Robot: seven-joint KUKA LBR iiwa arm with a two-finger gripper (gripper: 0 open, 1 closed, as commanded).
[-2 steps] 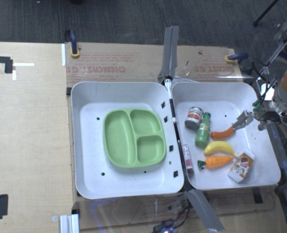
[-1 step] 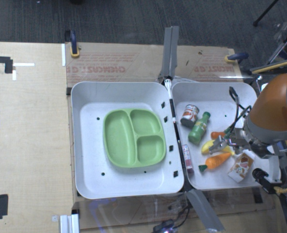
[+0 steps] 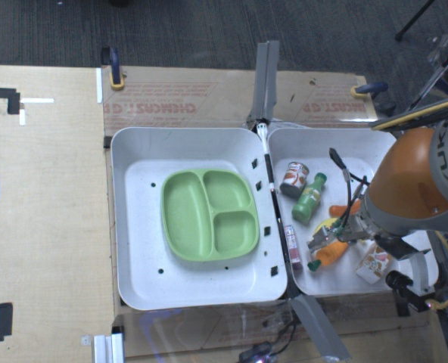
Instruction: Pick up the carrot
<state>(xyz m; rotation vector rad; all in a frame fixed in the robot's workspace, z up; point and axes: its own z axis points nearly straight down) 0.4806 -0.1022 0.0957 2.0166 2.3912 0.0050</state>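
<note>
Carrot (image 3: 331,254) lies in the right bin (image 3: 375,144), toward that bin's near edge and a little left of its middle, its green-tipped end pointing at the near-left corner. The tool (image 3: 324,237) sits right above it, at the carrot's upper side and apparently touching it; its metal fingers point left, but whether they are parted or clenched, and whether the carrot sits between them, I cannot tell. The grey arm with its orange band (image 3: 409,176) covers the bin's right side.

Just beyond the tool lies a green bottle (image 3: 309,198), tilted, cap toward the far edge, and a can (image 3: 294,178) rests touching it on the left. A slim bar (image 3: 291,246) lies along the bin's left wall. A small white carton (image 3: 374,265) sits near the near-right corner, beside the carrot. A dark utensil (image 3: 337,159) lies toward the bin's far side.

The left bin (image 3: 126,225) holds a green divided plate (image 3: 209,215) near its middle. Both bins rest on the desk (image 3: 42,218), with blue clamps (image 3: 112,65) at its far edge.
</note>
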